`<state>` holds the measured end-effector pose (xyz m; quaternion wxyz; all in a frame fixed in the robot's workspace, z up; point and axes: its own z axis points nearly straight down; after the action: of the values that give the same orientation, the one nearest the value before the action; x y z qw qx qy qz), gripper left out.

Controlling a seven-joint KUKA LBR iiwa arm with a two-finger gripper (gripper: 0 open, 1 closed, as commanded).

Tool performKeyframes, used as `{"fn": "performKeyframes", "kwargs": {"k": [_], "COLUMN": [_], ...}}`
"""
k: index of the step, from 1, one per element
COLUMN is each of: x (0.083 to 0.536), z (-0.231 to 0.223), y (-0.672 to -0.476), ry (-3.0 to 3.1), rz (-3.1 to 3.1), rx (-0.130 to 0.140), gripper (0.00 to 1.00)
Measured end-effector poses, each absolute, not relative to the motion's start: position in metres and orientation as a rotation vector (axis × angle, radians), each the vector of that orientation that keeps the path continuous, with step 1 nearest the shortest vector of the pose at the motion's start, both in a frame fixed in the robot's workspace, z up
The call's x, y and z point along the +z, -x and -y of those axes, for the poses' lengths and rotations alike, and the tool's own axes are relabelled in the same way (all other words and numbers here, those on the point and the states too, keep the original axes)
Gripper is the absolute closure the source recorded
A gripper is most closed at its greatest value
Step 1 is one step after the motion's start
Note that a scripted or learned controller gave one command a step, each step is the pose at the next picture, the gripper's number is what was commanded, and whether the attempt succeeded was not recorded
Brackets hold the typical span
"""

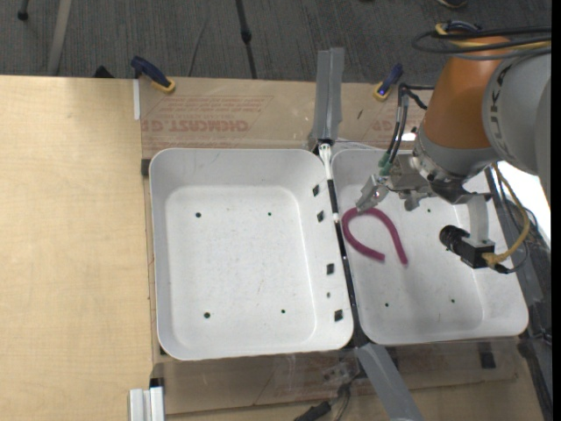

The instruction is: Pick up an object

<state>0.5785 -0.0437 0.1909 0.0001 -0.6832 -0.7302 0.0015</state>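
A magenta U-shaped flexible piece (392, 233) lies on the floor of the right bin (438, 323), near that bin's left wall, its two ends pointing toward the front. My gripper (368, 198) hangs over the back left part of the right bin, just above and behind the piece's curved top. Whether it touches the piece is not clear. The grey arm with its orange band (456, 95) comes in from the upper right and hides the bin's back right corner.
The left bin (159, 235) stands alongside, parted from the right bin by a grey bar (330, 103). A black fitting with a yellow cable (465, 244) hangs from the arm over the right bin. Blue clamps (153, 73) hold the cardboard at the back.
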Motion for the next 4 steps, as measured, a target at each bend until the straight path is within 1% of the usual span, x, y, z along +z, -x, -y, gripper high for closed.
{"fn": "performKeyframes", "kwargs": {"k": [1, 2, 3, 4], "x": [0.151, 0.092, 0.091, 0.091], "z": [0.103, 0.098, 0.106, 0.156], "y": [-0.541, -0.556, -0.615, -0.504], "ry": [2.271, 2.216, 2.204, 1.99], "rz": [2.167, 2.227, 2.238, 2.428], "rx": [0.007, 0.002, 0.003, 0.003], "gripper": [0.0, 0.0, 0.0, 0.0]}}
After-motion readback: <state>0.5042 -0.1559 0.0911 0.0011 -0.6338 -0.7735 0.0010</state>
